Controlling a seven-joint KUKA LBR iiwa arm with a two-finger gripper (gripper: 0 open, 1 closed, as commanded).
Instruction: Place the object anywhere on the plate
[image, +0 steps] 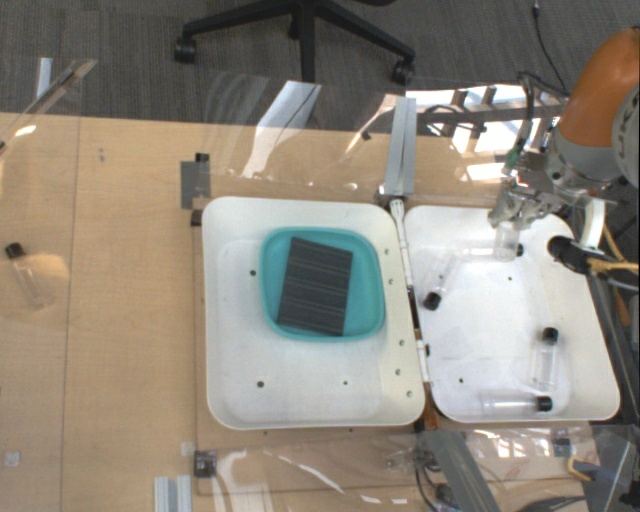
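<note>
We see the robot's arm (600, 95) entering from the upper right, its orange band uppermost and the grey wrist below it. The arm slants down and to the left. At its end the two-finger gripper (508, 222) points downward, its pale fingers close together; nothing visible is held between them.

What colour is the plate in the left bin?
The plate is teal, with a dark grey striped block lying on it, seen in the camera view.

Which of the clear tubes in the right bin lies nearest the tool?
The tube by the bin's left wall, black cap toward the viewer; the other two lie at the near right corner.
</note>
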